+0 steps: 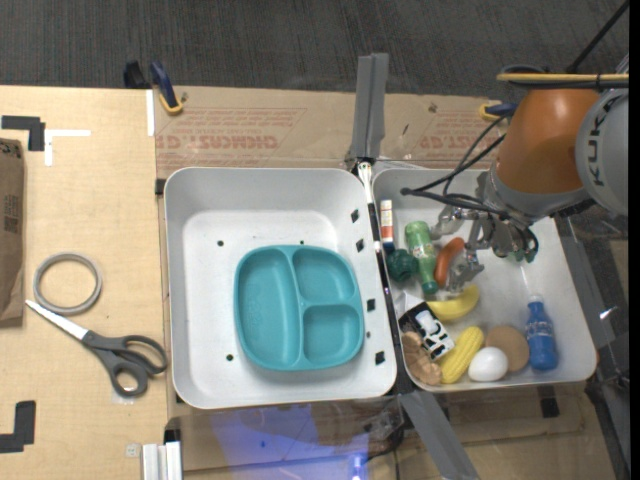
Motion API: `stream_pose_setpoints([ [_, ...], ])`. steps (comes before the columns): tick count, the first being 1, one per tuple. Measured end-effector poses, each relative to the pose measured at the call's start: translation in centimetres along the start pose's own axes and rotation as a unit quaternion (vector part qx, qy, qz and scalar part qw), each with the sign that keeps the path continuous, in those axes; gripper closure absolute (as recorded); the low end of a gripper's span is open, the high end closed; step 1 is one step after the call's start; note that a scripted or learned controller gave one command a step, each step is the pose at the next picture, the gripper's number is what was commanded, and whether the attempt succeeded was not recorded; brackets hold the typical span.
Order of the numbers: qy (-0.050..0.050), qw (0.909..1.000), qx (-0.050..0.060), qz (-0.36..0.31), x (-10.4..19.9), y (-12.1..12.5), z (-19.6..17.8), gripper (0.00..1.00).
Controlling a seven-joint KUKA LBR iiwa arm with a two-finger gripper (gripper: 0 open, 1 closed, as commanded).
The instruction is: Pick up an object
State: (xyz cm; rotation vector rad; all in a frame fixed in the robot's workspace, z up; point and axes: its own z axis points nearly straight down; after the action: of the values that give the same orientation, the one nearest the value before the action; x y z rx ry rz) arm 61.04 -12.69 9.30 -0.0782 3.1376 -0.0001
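The counter [90, 168] is pale wood, with a strip of brown cardboard [260, 128] lying along its far side. The left bin [190, 268] rests on it as the landmark. Just right of that bin, touching along one edge, sits the right bin [570, 298]. Left of the left bin lie a roll of tape [67, 282] and, nearer the front, grey-handled scissors [100, 346]. Well left, at the counter's edge, lies a brown paper bag [10, 230].
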Motion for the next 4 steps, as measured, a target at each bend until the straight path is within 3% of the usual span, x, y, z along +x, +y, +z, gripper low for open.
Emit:
stream_pose_setpoints([
  [2, 0.0, 0.9966, 0.0, 0.082, 2.2, 1.9, 0.1, 0.0],
  [3, 0.0, 0.9889, 0.0, 0.149, 3.2, 2.8, 0.0, 0.0],
  [4, -0.003, 0.9884, 0.004, 0.152, 3.2, 2.2, -1.1, 1.0],
])
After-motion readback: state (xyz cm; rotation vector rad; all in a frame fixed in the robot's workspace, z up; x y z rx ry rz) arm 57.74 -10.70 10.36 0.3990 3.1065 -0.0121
